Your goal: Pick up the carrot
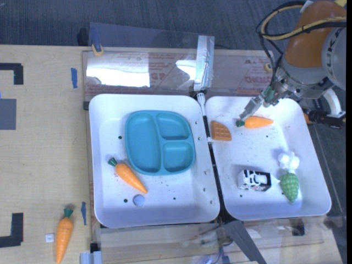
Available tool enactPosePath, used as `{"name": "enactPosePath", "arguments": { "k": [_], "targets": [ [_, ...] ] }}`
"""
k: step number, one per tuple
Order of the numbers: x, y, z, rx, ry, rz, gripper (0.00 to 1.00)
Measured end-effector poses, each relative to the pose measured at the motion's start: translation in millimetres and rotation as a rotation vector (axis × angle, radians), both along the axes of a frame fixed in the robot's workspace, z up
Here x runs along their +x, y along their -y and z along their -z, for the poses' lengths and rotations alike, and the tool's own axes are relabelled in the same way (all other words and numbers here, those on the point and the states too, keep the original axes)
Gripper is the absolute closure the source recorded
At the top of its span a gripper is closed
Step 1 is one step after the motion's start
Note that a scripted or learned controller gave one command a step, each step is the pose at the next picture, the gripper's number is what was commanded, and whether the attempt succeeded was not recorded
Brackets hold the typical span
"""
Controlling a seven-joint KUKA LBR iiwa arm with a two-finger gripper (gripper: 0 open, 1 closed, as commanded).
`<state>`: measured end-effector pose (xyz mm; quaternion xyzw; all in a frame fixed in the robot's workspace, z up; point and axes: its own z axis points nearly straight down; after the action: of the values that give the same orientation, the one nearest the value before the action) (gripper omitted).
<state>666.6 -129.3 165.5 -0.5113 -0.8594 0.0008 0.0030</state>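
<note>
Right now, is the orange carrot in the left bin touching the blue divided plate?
Touching: the camera view shows the orange carrot lying against the blue divided plate's lower-left rim, with no gap.

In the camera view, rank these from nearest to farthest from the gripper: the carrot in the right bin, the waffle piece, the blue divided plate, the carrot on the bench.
From the gripper:
1. Carrot in the right bin, right beside it.
2. Waffle piece, right bin's left side.
3. Blue divided plate, left bin.
4. Carrot on the bench, bottom left, outside the bins.

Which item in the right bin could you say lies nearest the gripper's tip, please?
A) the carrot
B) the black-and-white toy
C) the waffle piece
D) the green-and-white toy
A: the gripper points down at the green end of the carrot in the right bin.
</note>
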Motion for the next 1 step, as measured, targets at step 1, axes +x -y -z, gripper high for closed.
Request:
{"name": "enactPosePath", "arguments": {
  "k": [1],
  "targets": [
    [-7.1,25.5,72.7,0.003,-0.011,-0.375,0.0]
  ]
}}
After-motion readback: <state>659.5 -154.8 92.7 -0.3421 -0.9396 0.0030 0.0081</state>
